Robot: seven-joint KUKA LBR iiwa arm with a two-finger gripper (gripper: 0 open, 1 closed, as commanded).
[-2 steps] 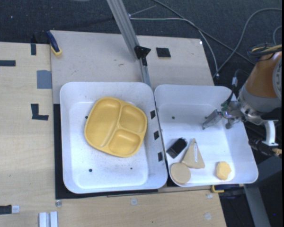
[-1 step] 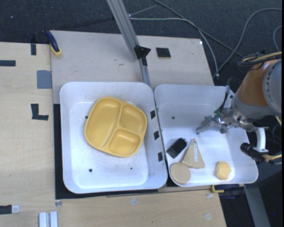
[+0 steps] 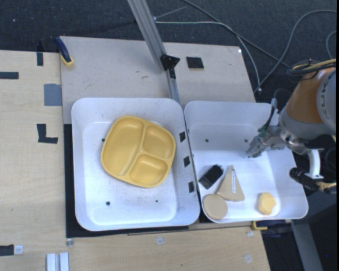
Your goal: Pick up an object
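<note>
My gripper (image 3: 256,149) hangs low over the right bin (image 3: 226,114), near its right side, with nothing visible between its tips. In front of it lie a small black block (image 3: 211,176), a tan wedge (image 3: 231,186), a round tan disc (image 3: 216,206) and a small yellow lump (image 3: 266,203). The wedge is the nearest of these, a short way to the front left of the gripper. A yellow divided plate (image 3: 139,150) rests in the left bin (image 3: 85,151).
The arm's grey body with its orange band (image 3: 308,103) fills the right edge above the right bin. A slanted metal pole (image 3: 152,30) stands behind the two bins. Cables run over the dark floor at the back right.
</note>
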